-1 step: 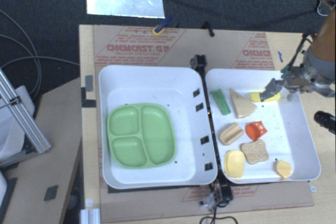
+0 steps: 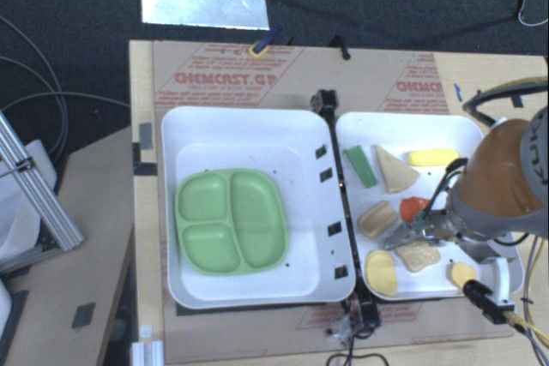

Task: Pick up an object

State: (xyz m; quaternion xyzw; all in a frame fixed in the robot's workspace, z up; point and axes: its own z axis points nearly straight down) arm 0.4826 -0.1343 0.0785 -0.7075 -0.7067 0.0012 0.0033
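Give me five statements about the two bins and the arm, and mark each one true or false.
1. A green divided plate lies in the left bin. True.
2. The green stick lies in the left bin. False: it is in the right bin, near the divider.
3. The gripper is over the right bin. True.
4. The plate has five compartments. False: it has three.
5. The yellow piece lies near the right bin's far wall. True.

Grey arm (image 2: 525, 152) — broad orange band, black cable, metallic wrist end.
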